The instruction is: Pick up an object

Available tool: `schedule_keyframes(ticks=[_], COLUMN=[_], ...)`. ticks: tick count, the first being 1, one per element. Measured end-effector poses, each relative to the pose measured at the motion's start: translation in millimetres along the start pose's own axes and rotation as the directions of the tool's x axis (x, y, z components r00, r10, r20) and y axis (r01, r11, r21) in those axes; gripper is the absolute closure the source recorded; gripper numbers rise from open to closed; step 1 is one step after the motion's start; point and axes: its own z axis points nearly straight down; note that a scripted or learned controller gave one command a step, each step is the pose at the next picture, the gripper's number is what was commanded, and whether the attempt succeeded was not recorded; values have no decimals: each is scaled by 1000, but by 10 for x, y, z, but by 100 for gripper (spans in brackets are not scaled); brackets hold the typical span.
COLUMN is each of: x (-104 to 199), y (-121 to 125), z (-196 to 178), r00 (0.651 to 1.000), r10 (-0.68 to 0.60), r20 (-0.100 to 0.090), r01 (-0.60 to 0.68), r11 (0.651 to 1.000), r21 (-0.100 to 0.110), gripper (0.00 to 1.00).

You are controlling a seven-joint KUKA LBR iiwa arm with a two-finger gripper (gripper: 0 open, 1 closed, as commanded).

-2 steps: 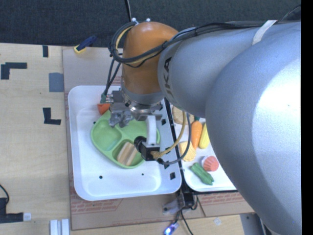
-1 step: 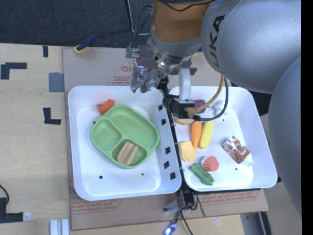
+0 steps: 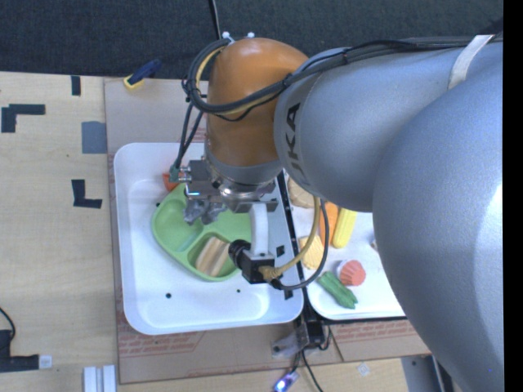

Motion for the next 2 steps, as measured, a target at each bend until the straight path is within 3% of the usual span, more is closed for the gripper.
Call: schedule_keyframes(ticks=[1, 2], x=[348, 339], y=[607, -118], z=[-1207, -1501], r00=[1000, 1000], r10=[0, 0], r20=[-8, -4], r01=[0, 0], r11=[1000, 1000], r21=[-27, -12], gripper=[100, 100])
